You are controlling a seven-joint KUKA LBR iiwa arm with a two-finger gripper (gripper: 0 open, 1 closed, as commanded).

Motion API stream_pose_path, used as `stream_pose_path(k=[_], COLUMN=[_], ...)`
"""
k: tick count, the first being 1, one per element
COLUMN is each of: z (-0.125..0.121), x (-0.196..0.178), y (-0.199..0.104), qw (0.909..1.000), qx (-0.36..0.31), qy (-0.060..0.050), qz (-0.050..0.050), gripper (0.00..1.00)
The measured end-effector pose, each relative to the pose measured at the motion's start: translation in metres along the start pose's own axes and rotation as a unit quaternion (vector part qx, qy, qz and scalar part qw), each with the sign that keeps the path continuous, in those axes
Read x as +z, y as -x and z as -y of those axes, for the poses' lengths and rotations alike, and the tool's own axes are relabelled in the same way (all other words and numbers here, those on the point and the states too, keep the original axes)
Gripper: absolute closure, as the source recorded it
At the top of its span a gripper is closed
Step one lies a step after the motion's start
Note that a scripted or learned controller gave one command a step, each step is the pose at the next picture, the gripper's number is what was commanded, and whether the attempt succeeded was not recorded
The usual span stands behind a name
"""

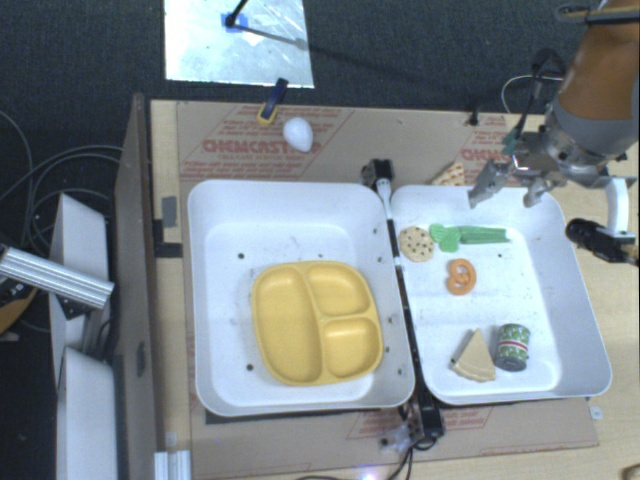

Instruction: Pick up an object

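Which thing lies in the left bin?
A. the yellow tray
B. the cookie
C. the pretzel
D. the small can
A: the yellow tray lies alone in the left bin, while the pretzel, can and cookie are in the right bin.

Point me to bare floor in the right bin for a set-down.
Right bin: free along the right wall, and the near-left corner beside the sandwich wedge. Crowded up the left side: cookie, green piece, pretzel. The can fills the near middle.
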State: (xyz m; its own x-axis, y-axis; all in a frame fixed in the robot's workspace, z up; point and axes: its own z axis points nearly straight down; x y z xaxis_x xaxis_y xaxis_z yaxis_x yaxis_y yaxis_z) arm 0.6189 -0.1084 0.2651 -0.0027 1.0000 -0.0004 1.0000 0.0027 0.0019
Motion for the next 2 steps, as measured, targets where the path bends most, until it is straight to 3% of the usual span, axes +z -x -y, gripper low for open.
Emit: stream_pose_path(k=[1, 2], z=[0.012, 0.018], x=[0.109, 0.184], y=[0.03, -0.003], qw=[1.0, 1.0], qx=[0.002, -0.001], qy=[-0.005, -0.002], qz=[0.0, -0.001], gripper=[0.0, 0.0])
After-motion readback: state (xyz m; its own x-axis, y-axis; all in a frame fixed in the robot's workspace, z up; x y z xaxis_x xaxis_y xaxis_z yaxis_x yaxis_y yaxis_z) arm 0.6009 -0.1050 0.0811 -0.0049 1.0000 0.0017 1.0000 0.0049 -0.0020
